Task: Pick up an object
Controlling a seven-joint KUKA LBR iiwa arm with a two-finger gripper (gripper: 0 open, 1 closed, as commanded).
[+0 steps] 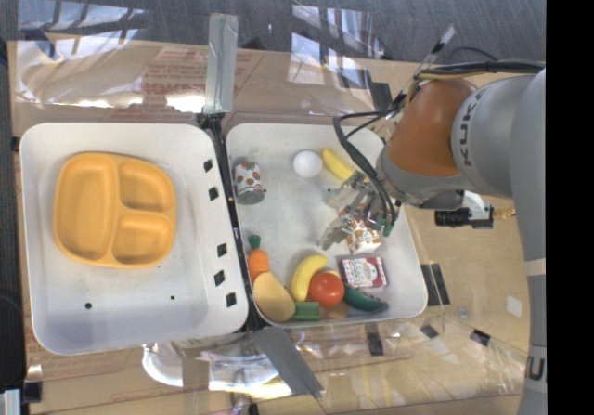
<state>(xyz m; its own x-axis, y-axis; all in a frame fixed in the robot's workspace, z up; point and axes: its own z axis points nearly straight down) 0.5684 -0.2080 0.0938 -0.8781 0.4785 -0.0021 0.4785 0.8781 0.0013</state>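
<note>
Two bins side by side, arm (483,139) in from right over right bin (278,149).
Left bin (56,311) with yellow tray (113,209). Gripper (351,223) low in right bin, finger state unclear, small packet (364,239) right at its tip, grasp not confirmable. Along front wall: banana (308,274), tomato (326,288), red carton (363,271), carrot (258,262). Can (248,180) near divider, white ball (307,163) toward back.
</note>
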